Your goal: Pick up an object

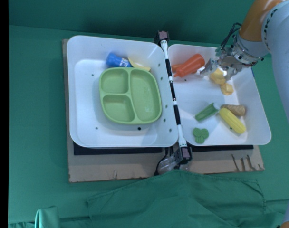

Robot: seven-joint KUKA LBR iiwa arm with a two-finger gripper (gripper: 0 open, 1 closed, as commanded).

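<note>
Yellow, small and rounded, the toy piece (pixel 217 76) lies in the right bin (pixel 258 127) directly under the gripper (pixel 221 68), beside the orange bottle (pixel 188 65). Whether the tool is spread or closed on anything I cannot tell. The piece could roll aside toward a second yellow lump (pixel 226 89) if contact lands off-centre.

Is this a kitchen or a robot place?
Probably a robot lab, not a kitchen. A grey arm's gripper hangs over a shallow white bin of toy food, like the yellow plastic corn cob, on a bench draped in green cloth.
</note>
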